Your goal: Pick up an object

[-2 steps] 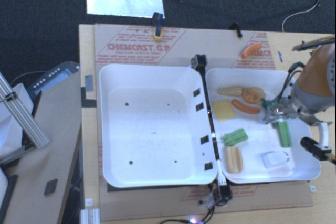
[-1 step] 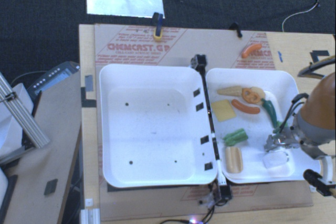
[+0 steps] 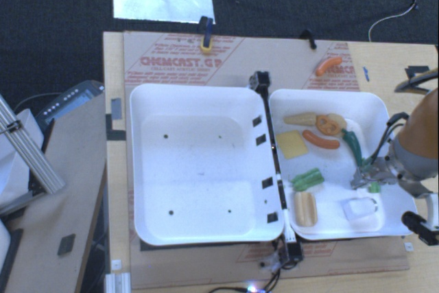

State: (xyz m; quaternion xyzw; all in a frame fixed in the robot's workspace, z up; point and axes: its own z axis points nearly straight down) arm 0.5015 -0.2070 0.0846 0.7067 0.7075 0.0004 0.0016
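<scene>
The tool (image 3: 365, 180) hangs low over the right bin (image 3: 376, 103), near its right wall; whether it grips anything I cannot tell. Just left of the tool lies a green pepper (image 3: 352, 143), and below the tool a clear plastic piece (image 3: 361, 208). Farther left of the tool sit a sausage (image 3: 320, 140), a yellow cheese slice (image 3: 291, 144), a green vegetable (image 3: 307, 179) and a hot dog bun (image 3: 305, 208).

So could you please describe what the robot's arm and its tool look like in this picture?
The arm enters from the right as a rounded body, orange above and grey below. A thin black cable loops beside it. The tool is small, dark grey metal, with a green part at its tip.
</scene>
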